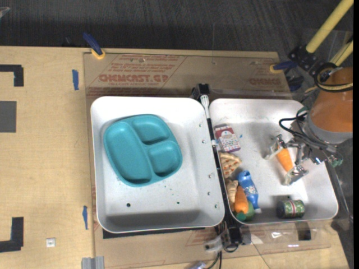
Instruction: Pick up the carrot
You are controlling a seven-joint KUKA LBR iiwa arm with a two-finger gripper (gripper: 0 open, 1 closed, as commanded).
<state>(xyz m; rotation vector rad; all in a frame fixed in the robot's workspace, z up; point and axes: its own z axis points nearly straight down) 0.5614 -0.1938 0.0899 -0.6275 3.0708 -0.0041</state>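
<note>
From where I sit, a green can (pixel 290 208) lies nearest in the right bin (pixel 263 116). Just beyond it, my end effector (pixel 287 161) grips the carrot (pixel 285 159) between its fingers. I judge a shallow pinch could let it slip on lifting.

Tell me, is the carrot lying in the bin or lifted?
Cannot tell. The carrot sits between the gripper fingers over the right bin; its height is unclear.
</note>
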